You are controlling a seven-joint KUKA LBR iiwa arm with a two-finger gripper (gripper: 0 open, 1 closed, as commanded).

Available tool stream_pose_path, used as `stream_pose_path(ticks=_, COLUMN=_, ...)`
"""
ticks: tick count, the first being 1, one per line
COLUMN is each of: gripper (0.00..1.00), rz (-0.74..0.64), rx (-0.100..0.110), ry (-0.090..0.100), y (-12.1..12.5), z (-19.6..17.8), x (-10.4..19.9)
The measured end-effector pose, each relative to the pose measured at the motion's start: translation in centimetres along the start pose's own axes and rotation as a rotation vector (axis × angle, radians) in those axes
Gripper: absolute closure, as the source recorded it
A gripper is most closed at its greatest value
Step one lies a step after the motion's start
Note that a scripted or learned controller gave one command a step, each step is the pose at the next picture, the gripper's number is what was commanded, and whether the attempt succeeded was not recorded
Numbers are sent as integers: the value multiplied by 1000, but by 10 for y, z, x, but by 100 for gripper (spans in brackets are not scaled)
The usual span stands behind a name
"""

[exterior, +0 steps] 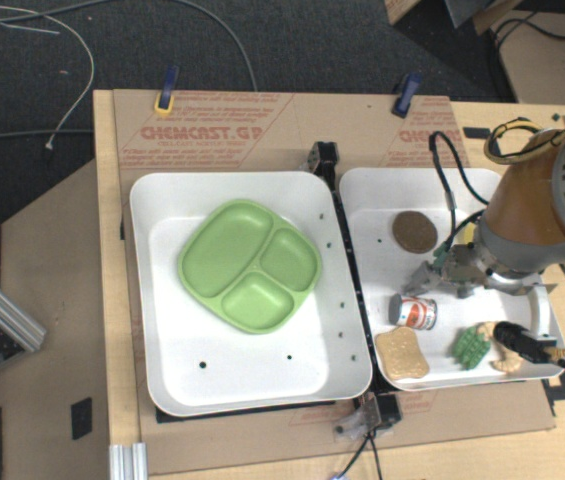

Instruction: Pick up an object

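Gripper [440, 273] is hovering just up and right of the small can [417, 313], which is lying on its side, though I cannot tell its grasp state.

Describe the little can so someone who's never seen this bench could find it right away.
Look in the right white bin, near its front left. The can lies on its side just above a tan slice of bread. It alone is shiny metal with a red and white label.
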State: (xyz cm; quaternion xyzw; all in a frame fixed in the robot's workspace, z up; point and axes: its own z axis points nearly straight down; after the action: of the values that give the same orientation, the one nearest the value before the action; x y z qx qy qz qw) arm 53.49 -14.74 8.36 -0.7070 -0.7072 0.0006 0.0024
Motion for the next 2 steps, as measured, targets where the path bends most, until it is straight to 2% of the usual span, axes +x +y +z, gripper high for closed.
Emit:
stream_pose_path(ticks=1, gripper=100, rz=1, rx=-4, ry=0, y=1, z=-12, x=0)
stream_pose_path(ticks=2, gripper=100, rz=0, rx=-8, ry=-3, y=-4, z=-58, x=4)
